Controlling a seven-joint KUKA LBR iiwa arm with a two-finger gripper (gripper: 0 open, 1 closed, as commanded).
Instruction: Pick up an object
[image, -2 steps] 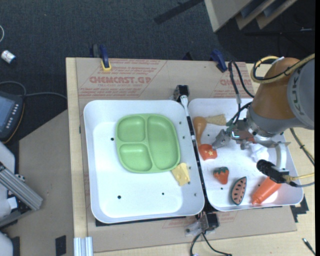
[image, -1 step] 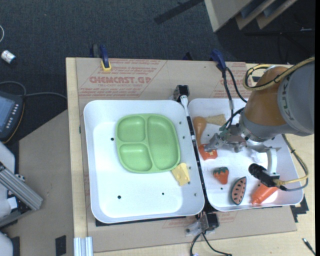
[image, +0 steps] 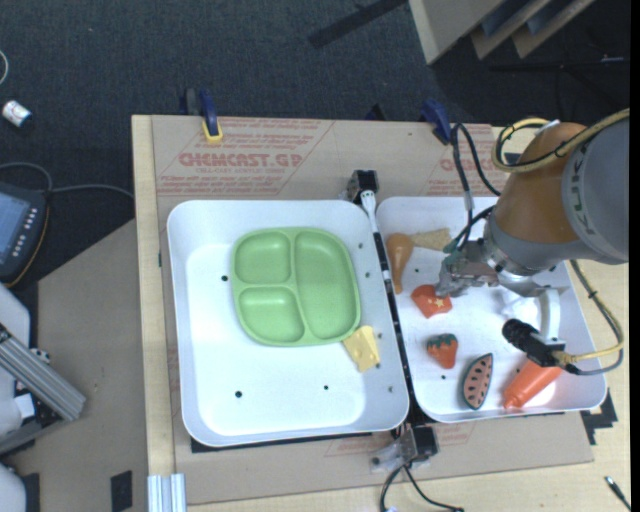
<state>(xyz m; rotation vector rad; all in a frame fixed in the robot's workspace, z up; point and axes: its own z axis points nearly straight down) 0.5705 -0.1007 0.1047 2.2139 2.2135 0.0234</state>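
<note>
Carrot and watermelon slice lie lower right in the right bin; above them, at centre right, our hand hangs over a red toy. Its spread we cannot tell. Next, we judge: descend and grip.

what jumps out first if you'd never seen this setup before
The pale green divided plate stands out most, lying in the middle of the left bin with a yellow cheese wedge at its lower right edge. Next comes the grey and orange arm over the right bin, its gripper just above a red toy piece. Below lie a strawberry, a watermelon slice and a carrot.
</note>
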